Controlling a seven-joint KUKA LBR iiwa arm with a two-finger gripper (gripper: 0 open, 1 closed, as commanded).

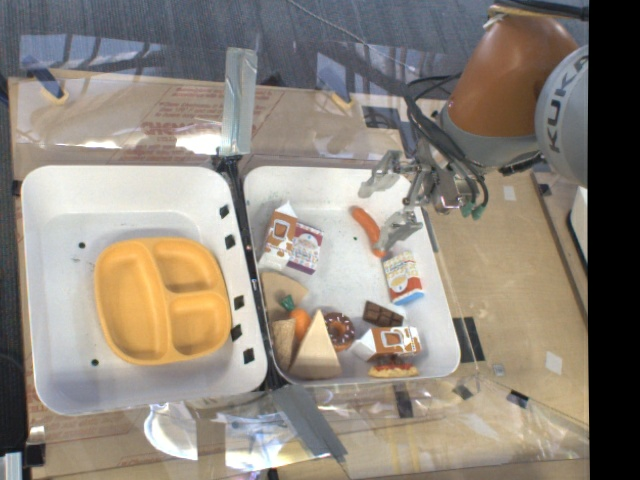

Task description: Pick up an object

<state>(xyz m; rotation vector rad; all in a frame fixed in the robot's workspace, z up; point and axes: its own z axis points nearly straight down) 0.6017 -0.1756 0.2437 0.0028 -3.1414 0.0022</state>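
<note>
We see the gripper (392, 200) over the right bin (445, 303), jaws spread and pinching nothing, beside one orange sausage (366, 225). Three cartons lie there; the stacked lower items are indistinct. One yellow tray (160, 298) occupies the left bin (45, 268).

Bright, even overhead light, daylight-white, no strong colour cast. White bins (60, 198) run close to overexposed, wall detail washed out along the left bin's upper rim. Glare patches on the clear plastic sheeting (150, 118) across the upper left of the frame, more sheen on the plastic at bottom centre. Soft specular highlight on the orange band (510, 78) at upper right. Shadows short and soft: a faint one under the yellow tray (160, 298), small dark pockets among the items at lower centre. Overall sharpness mediocre, package print unreadable, fine detail smeared. Slight softness toward the corners. No obvious motion blur.
</note>
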